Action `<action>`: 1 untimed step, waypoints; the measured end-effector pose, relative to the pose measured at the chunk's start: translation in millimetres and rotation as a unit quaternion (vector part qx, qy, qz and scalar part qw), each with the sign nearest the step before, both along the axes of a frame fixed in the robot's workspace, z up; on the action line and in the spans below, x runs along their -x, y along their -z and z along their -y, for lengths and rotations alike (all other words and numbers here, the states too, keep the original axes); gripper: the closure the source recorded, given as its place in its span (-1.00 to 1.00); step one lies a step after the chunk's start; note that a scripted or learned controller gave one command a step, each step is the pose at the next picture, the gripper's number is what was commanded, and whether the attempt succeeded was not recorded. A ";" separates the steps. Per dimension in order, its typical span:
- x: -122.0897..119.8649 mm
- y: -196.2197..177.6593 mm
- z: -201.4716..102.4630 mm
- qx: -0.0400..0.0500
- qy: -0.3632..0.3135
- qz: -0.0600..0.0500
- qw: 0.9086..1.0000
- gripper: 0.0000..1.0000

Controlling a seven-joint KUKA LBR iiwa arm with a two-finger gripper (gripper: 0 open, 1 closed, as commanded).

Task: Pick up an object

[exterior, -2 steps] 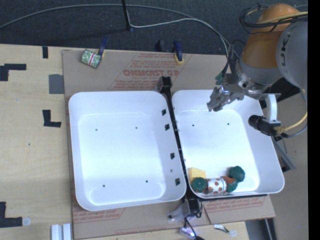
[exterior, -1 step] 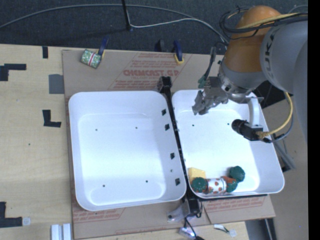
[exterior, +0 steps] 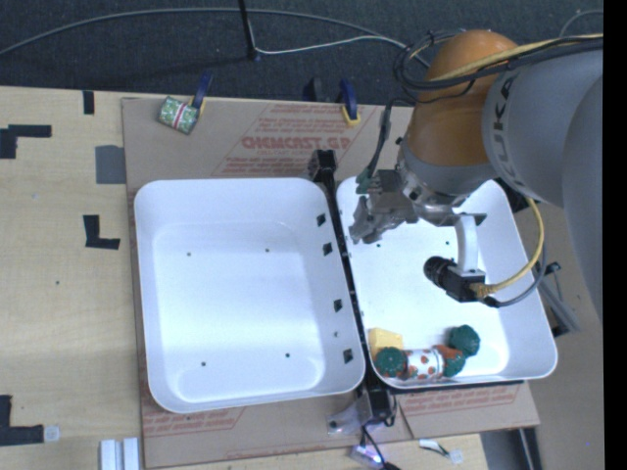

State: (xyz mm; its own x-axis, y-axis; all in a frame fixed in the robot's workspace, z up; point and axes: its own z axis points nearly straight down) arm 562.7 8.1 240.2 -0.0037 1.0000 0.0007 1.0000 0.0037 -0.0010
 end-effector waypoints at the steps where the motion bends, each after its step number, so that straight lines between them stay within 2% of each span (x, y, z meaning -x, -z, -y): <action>1: 24.6 13.6 -53.7 0.000 -0.001 0.000 1.000 1.00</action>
